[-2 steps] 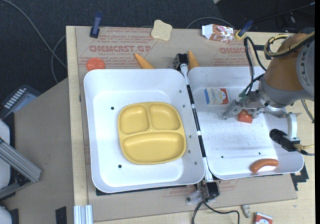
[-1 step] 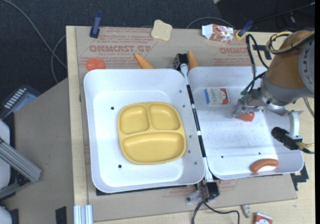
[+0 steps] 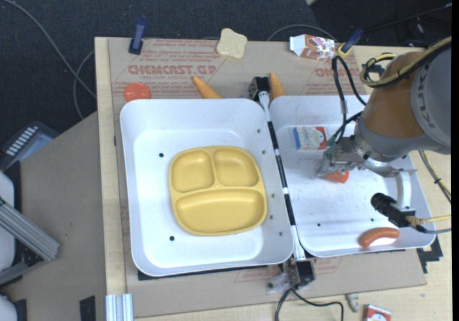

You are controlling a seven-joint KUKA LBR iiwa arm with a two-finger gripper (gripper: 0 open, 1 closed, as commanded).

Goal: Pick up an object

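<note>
Gripper (image 3: 336, 166) low in the right bin (image 3: 315, 230)
It is over a small red object (image 3: 338, 176); jaws' state cannot be told. Dark carpet surrounds the bench (image 3: 115, 190).

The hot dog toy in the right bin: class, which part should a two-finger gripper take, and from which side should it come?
Probably the middle of the hot dog, from straight above. It lies flat and long, near the right bin's front rim, so fingers closing across its narrow width should fit. A side approach looks poor, since the rim stands close in front.
</note>
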